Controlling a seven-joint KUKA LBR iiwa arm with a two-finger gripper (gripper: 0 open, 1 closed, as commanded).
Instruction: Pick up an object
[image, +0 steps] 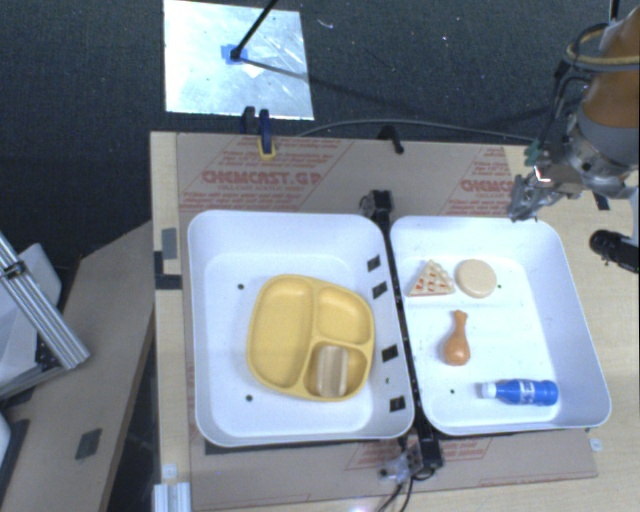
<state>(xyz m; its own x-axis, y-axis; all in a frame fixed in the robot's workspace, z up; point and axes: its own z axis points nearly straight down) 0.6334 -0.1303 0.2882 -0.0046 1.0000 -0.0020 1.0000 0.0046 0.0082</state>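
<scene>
Dark floor lies behind the bench (300, 165). Up at the right, the hand (524, 200) hangs over the bin (575, 300) edge; I cannot tell its grip. It could bump that edge and miss the cookie (476, 278).

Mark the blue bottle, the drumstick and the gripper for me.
blue bottle (522, 392), camera view, middle of its blue body.
drumstick (456, 346), camera view, its thick lower end.
gripper (524, 203), camera view, the tip above the right bin's far rim.
</scene>
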